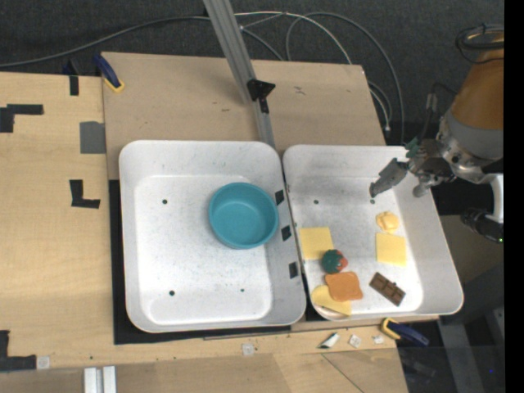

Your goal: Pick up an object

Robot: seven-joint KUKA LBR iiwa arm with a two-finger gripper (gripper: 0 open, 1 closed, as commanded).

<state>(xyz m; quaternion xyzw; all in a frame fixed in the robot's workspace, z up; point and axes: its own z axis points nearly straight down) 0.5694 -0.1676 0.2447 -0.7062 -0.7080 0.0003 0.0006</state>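
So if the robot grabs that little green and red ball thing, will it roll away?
Probably a bit. The green and red piece looks rounded, so a nudge could roll it. The orange piece and yellow square touching it might stop it. It looks small, likely light.

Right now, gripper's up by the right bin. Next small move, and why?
Probably lower the gripper toward the small pale yellow piece just below it in the right bin. It is the nearest item, lies apart from the yellow square beside it, and the gripper holds nothing yet.
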